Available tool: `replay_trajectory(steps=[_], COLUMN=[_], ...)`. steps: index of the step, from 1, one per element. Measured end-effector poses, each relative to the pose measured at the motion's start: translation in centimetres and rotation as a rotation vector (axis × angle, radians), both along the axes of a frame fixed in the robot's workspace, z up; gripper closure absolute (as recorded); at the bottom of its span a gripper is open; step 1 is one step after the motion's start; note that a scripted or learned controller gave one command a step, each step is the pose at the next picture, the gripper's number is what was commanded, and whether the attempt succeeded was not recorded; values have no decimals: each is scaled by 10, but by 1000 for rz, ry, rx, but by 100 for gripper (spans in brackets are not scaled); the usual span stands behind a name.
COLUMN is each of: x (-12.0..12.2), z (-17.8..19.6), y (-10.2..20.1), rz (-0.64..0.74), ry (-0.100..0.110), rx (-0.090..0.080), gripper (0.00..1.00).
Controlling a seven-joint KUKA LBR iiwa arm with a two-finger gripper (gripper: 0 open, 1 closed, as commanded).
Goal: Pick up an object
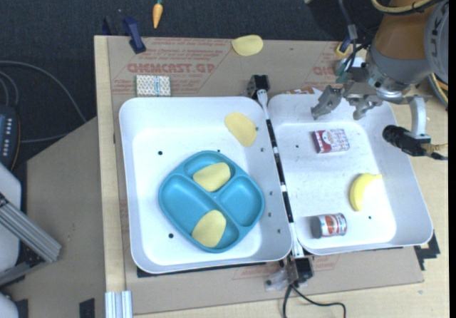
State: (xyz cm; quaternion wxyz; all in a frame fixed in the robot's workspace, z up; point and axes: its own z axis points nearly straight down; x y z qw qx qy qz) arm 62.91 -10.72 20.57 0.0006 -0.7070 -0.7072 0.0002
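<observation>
The grey two-finger gripper [343, 103] hovered spread wide, holding nothing, above the small red-and-white rectangular packet [330, 141], whose long axis ran parallel to the right white bin's [399, 231] far edge.

A blue tray [187, 204] sits in a white bin [142, 145]; red-and-white packet [330, 141], yellow lemon [363, 190].

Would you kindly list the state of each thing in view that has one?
Gripper: open, above the right bin's far edge, holding nothing.
Can: on its side.
Red box: lying flat.
Blue plate: upright, two yellow pieces in its compartments.
Lemon: resting loose in the right bin.
</observation>
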Motion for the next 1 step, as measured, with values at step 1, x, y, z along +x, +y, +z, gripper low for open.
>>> replay_trajectory(steps=[1], x=[11], z=[-109], y=[-30], rz=[0], ry=[-4], rx=[-2], gripper=[0])
